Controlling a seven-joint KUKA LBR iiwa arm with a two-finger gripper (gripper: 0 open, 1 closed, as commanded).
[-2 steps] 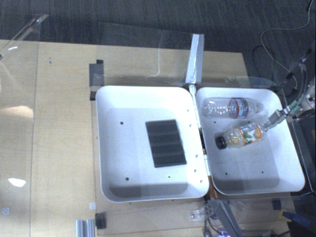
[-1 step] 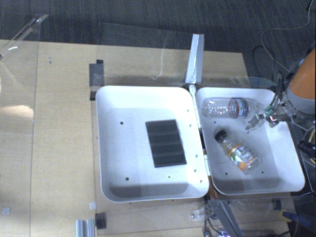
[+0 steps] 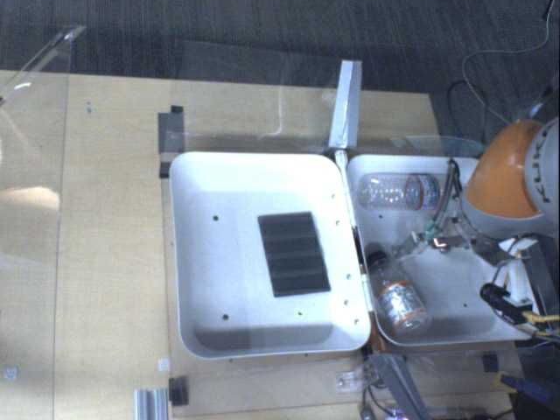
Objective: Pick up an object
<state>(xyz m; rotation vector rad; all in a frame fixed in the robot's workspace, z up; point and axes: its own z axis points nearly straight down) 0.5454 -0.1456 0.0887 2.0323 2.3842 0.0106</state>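
- Hovering my claw over the right bin; I cannot tell its state.
- Next, I judge, descend toward the bottle at 7 o'clock.

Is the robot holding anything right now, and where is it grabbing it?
It cannot be told. The end effector hangs low in the right bin, between the clear bottle and the small bottle.

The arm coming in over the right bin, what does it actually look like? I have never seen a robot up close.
The arm is rounded and bulky, grey with a glossy orange band above the wrist. Thin dark cables run down from the band toward the gripper, a small metallic assembly with bits of green and red showing on it. At this slant its finer shape is too small to make out.
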